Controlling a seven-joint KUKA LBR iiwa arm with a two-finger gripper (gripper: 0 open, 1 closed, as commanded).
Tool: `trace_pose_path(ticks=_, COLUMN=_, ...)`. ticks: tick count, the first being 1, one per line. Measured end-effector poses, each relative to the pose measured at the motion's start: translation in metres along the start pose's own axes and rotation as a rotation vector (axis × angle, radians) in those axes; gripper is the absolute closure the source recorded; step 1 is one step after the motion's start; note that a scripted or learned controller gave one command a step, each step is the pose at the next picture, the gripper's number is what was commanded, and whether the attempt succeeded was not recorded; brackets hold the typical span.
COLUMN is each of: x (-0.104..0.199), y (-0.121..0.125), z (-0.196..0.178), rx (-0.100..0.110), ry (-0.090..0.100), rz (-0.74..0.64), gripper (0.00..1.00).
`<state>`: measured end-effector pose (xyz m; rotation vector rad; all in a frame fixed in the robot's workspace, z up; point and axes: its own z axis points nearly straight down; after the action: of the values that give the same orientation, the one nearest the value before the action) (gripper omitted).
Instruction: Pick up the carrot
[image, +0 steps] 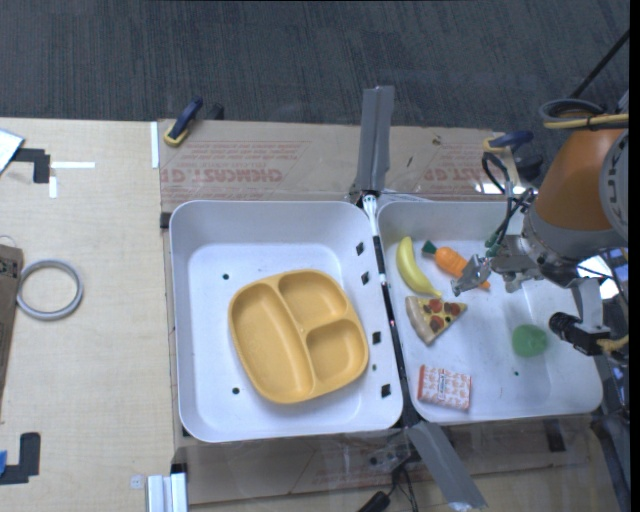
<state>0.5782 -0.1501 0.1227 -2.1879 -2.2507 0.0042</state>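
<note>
The carrot (449, 261) is small and orange with a green top. It lies in the right bin (560, 400) near the back, just right of a banana (411, 266). My gripper (473, 277) hangs low over the bin, its tip right at the carrot's right end. The wrist partly covers that end, so whether the two touch is unclear. The arm with its orange band (575, 180) comes in from the right.
A pizza slice (436, 316), a red and white packet (444, 387) and a green round thing (530, 341) also lie in the right bin. The left bin (200, 240) holds a yellow divided plate (298, 335). A tape roll (45, 288) lies on the bench at the far left.
</note>
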Motion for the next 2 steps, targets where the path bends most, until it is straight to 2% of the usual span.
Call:
trace_pose_path(ticks=1, x=-0.0015, y=0.0657, z=0.0316, rx=-0.004, ry=-0.001, rz=-0.185, gripper=0.0)
trace_pose_path(ticks=2, x=-0.0019, y=0.0658, z=0.0231, rx=-0.003, ry=-0.002, rz=-0.185, gripper=1.0)
